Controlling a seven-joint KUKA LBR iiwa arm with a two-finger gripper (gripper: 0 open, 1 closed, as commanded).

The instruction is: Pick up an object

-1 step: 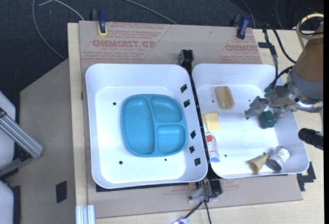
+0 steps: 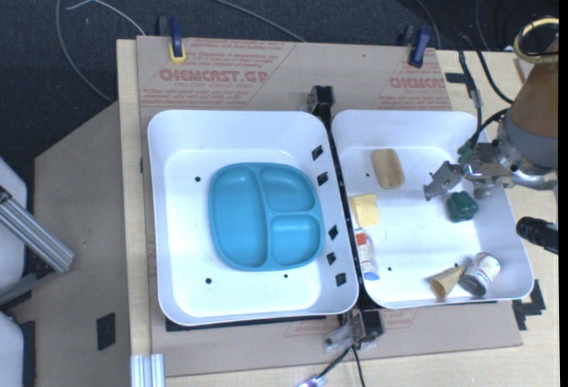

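My gripper (image 2: 468, 185) hangs over the right side of the right bin (image 2: 404, 132), reaching in from the right. Its fingers look spread, one grey finger (image 2: 437, 182) pointing left, so it stands open. A small dark green object (image 2: 461, 207) lies on the bin floor just below the gripper, close to the fingers but not gripped between them. Other loose items in this bin are a tan block (image 2: 387, 168), a yellow piece (image 2: 365, 209), a red, white and blue tube (image 2: 366, 254), a small dark jar with a white label (image 2: 482, 272) and a tan cone-shaped piece (image 2: 446, 281).
The left bin (image 2: 177, 199) holds a blue divided plate (image 2: 266, 215). A row of black clips (image 2: 327, 199) marks the wall between the bins. Cables run along the bench's right edge near the arm (image 2: 537, 123). Blue clamps (image 2: 177, 37) stand at the back.
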